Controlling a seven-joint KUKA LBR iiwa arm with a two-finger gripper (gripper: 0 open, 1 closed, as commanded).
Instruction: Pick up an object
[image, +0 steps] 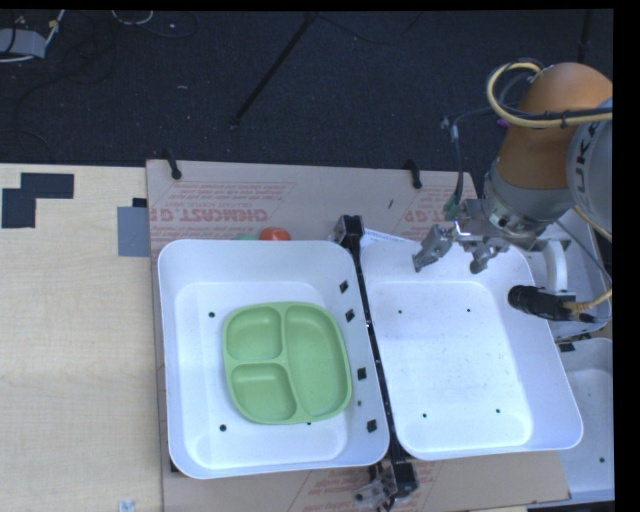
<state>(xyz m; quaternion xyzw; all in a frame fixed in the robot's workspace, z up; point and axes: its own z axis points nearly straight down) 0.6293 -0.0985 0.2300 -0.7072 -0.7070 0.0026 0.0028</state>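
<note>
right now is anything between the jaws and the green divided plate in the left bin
Nothing lies on the green plate itself. The gripper hangs over the right bin's far edge, so the raised rims of both bins and the black divider between them stand along a straight line to the plate.

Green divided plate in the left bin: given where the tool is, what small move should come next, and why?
Probably a sideways move left, across the divider. The tool hangs with fingers spread over the far edge of the right bin, nothing between them, while the green divided plate, the obvious thing to pick, lies flat in the left bin.
</note>
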